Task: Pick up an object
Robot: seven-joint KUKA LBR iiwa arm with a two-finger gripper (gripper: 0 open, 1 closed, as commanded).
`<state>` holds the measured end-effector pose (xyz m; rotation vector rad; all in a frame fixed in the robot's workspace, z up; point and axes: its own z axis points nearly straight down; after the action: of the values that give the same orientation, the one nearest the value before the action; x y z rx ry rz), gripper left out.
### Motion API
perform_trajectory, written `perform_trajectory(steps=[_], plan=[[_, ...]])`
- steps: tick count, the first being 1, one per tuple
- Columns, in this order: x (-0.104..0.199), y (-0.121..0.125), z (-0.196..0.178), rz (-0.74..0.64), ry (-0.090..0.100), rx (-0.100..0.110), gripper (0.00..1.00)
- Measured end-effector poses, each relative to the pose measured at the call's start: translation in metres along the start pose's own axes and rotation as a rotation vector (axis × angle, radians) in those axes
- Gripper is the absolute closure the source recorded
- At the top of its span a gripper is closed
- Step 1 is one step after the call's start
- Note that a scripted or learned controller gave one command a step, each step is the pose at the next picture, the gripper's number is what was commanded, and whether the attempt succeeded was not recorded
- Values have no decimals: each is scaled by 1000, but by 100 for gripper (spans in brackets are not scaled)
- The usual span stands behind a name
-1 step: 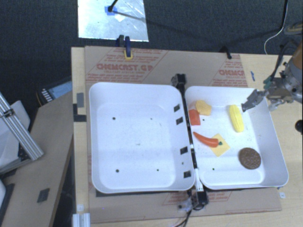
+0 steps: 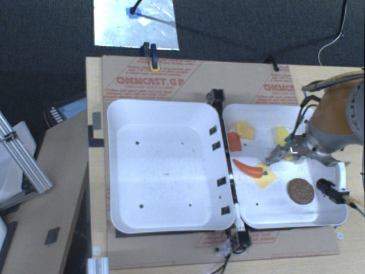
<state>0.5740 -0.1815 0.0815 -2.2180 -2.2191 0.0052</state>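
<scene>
bench: dark carpet all round, cardboard sheet [image 2: 188, 76] over the bench top, two white bins on it side by side, clipped together along a black centre seam [image 2: 223, 164].
gripper: gripper [image 2: 278, 154] is low inside the right bin [image 2: 331, 218], pointing left, tips just beside the chilli's green stem end. Grey wrist with the orange band [image 2: 336, 110] comes in from the right.
gripper state: can't tell. Tips are a dark smear at this slant, nothing visibly caught in them.
nearest target: red chilli [image 2: 247, 166] lying flat, partly over a yellow flat piece [image 2: 265, 178]. Looks like the likeliest pick, my read only.
other objects: small yellow item [image 2: 281, 135] just behind the gripper; yellow-orange wedge [image 2: 246, 130] and red-orange block [image 2: 234, 142] near the seam; brown round disc [image 2: 300, 190] toward the front, apart from the rest.
left bin: left bin [image 2: 165, 164] sits beside it, no part in this step.
how to do it well: straddle the chilli across its narrow width, near mid-body rather than the thin tip. Go low enough to get under its curve but clear of the yellow piece beneath, or both lift or it slips. Close, then lift straight up before any sideways move.
risk: chilli looks slick and tapered, likely to squirt out if pinched near an end.
hidden: wrist covers the bin's right rear corner. Arm is cut off at the frame edge.
hard to read: whether the tips touch the bin floor or hover, and whether the chilli rests on the yellow piece or only overlaps it from this angle.
</scene>
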Motion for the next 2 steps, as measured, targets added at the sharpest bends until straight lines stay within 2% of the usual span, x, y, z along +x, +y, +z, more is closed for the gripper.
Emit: perform_trajectory(steps=[1, 2], plan=[[0, 2, -8, 0, -1, -7, 0], [-27, -55, -86, 3, -2, -7, 0]])
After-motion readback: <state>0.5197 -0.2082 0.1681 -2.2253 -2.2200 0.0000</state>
